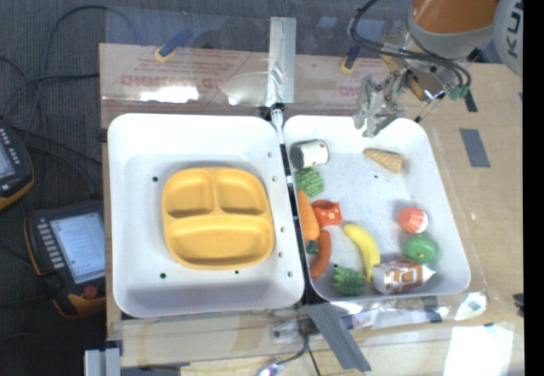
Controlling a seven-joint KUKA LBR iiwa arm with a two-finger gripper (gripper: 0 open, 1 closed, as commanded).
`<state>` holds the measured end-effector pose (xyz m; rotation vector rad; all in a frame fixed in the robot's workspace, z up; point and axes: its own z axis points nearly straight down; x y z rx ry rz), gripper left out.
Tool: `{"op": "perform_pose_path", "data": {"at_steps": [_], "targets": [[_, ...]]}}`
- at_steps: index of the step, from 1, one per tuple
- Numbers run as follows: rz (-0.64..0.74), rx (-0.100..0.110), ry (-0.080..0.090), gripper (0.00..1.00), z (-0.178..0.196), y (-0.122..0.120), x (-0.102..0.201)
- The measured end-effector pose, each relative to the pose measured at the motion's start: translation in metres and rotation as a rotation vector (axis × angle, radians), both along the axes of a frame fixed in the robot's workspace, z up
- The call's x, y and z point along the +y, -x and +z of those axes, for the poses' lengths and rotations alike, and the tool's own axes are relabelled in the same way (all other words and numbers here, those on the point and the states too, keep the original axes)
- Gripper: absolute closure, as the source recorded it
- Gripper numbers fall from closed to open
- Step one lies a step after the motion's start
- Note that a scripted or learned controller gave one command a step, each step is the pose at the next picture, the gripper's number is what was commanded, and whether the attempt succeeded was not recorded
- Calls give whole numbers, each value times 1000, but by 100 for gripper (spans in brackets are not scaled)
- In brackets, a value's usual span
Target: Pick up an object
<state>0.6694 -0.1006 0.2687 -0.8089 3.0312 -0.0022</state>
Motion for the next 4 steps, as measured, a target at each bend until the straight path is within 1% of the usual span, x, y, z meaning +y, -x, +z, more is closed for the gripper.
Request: {"op": "perform_pose_path", "data": {"at_steps": [1, 2, 3, 4], "targets": [[52, 2, -1, 100, 4, 0, 49], [287, 0, 0, 100, 10, 0, 7], [512, 2, -1, 100, -21, 1, 67], [657, 1, 0, 100, -10, 0, 18]]}}
